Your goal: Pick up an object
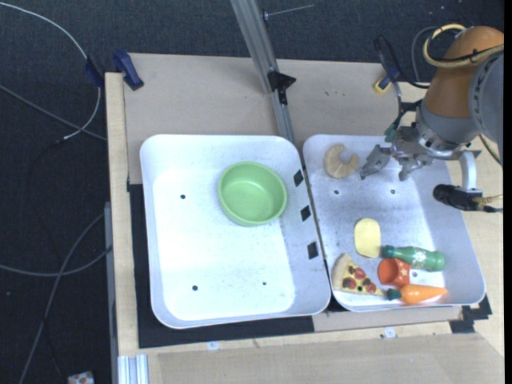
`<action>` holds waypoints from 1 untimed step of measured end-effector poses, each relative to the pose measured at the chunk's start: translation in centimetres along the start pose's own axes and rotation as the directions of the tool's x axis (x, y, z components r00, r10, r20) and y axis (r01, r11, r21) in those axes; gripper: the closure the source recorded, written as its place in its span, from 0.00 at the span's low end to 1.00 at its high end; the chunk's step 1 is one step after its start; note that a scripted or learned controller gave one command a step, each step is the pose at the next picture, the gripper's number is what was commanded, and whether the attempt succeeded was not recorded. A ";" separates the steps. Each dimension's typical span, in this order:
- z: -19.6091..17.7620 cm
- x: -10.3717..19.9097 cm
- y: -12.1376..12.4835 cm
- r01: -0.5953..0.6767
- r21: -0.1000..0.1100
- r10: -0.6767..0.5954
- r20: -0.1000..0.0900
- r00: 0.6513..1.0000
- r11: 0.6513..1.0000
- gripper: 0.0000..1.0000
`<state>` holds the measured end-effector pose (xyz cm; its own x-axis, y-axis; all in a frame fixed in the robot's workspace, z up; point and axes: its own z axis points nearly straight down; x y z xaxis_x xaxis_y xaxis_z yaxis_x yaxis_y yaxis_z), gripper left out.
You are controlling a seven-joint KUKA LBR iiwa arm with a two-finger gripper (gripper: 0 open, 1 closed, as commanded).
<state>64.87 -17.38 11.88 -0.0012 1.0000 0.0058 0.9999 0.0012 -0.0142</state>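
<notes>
Above the right bin (448,214), the gripper (390,162) hangs with fingers spread, holding nothing. Six toy foods lie below: croissant (341,162), yellow piece (367,237), bottle (416,256), tomato (392,272), pizza slice (354,277), carrot (422,294). One green bowl (253,193) sits left.

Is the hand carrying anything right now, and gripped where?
Nothing is held. The hand hovers with open fingers over the right bin, beside the croissant.

camera view: fixed above bench (200,94), looking down at a slant | far enough back to take in both white bins (160,214) side by side plus dark floor beyond | arm (460,78) reaching in from right
</notes>
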 end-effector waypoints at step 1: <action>-1.8 0.0 0.3 0.001 -0.010 -0.001 0.001 1.000 1.000 1.00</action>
<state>65.16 -17.41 13.65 -0.0024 1.0000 0.0044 1.0000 0.0025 -0.0043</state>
